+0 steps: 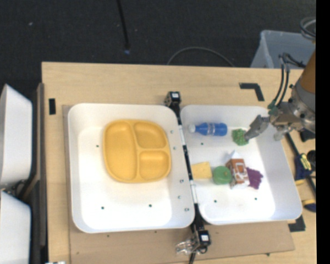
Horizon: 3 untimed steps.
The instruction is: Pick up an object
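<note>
- Nearest the camera is the front rim of the right bin (247, 218), and just behind it sits the little pile: a yellow block (201, 170), a green round piece (221, 175), a small orange and white carton (238, 170) and a purple thing (255, 177). The last 3 are pretty much touching each other.
- Further back in that bin there's a blue bottle (210, 129) lying on its side, and a small green object (241, 137) just right of it.
- The gripper (255, 130) comes in from the right and its tip is right at that small green object. Honestly can't tell whether the fingers are spread or closed, or whether they've got anything.
- The left bin (85, 202) has just 1 thing in it, a yellow divided plate (136, 150).
- What could go wrong, my guess: the green object is small and close to the bottle, so a slightly off descent could nudge it away or bump the bottle and set it rolling. Fingers could also close on air.
- Writing: the carton has some print, far too small to read. No brand legible anywhere.
</note>
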Each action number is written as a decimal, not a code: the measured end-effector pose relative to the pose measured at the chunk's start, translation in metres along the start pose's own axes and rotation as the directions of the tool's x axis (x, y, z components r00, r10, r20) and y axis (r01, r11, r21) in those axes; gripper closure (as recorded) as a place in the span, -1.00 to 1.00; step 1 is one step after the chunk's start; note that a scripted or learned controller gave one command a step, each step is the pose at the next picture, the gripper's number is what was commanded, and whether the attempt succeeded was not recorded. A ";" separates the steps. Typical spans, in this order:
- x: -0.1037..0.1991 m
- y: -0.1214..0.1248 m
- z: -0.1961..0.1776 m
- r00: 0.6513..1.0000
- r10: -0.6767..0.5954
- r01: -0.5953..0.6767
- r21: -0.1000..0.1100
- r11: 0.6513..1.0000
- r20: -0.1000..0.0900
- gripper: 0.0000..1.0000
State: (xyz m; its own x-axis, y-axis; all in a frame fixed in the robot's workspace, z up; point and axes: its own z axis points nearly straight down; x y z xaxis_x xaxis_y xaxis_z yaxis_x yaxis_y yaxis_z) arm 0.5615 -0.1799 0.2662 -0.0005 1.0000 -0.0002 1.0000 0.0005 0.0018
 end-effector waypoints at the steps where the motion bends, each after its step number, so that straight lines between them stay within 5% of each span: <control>1: 0.000 0.000 0.000 1.000 0.000 0.000 0.000 1.000 0.000 -1.00; 3: -0.002 0.003 0.085 1.000 0.003 -0.003 0.004 1.000 0.002 -1.00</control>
State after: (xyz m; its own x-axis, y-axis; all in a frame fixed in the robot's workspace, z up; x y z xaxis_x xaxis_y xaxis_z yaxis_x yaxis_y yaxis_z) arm 0.5647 -0.1814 0.1809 0.0024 1.0000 -0.0019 1.0000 -0.0024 -0.0026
